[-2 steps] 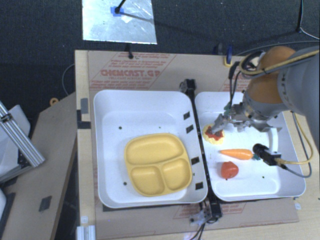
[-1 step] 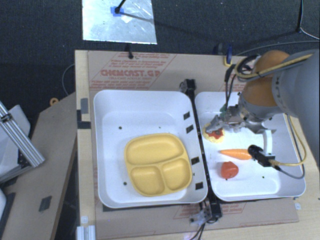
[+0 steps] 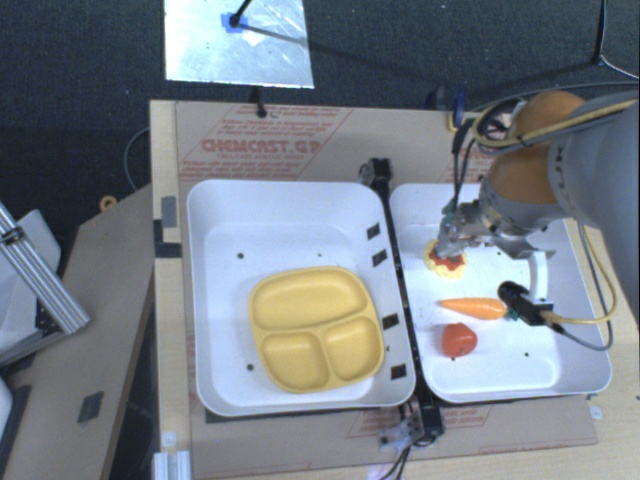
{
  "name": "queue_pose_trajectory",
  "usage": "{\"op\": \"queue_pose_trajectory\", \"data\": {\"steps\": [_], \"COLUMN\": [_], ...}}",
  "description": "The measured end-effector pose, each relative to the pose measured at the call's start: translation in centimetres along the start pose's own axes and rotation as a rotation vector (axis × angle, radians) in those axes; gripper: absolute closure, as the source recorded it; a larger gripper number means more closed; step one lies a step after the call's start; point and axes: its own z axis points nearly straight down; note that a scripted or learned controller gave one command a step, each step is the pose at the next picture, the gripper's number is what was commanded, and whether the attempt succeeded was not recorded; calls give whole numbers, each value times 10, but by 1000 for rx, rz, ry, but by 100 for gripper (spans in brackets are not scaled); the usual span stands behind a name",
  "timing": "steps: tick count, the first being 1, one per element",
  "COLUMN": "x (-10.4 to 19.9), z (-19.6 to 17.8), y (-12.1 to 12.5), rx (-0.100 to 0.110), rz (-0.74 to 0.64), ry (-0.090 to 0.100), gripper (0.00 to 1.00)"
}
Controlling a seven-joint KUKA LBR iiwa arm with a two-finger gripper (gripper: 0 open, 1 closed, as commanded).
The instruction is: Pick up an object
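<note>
In the right bin [image 3: 570, 368] lie a small yellow and red toy [image 3: 443, 259], an orange carrot [image 3: 473, 308] and a red tomato-like ball [image 3: 459, 340]. My gripper [image 3: 455, 238] hangs straight over the yellow and red toy, its tips down at the toy's top. The gripper body hides the fingertips, so whether the toy sits between them is unclear. The carrot lies a little in front of the gripper, and the red ball lies in front of the carrot.
The left bin [image 3: 230, 218] holds a yellow tray [image 3: 315, 326] with three compartments. A black divider [image 3: 392, 268] runs between the bins. The grey arm [image 3: 580, 168] reaches over the right bin's far right corner.
</note>
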Motion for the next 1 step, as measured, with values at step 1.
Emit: {"op": "queue_pose_trajectory", "data": {"steps": [1], "x": [-9], "z": [-48], "y": [5], "rx": [21], "rz": [2], "ry": [-6], "gripper": [100]}}
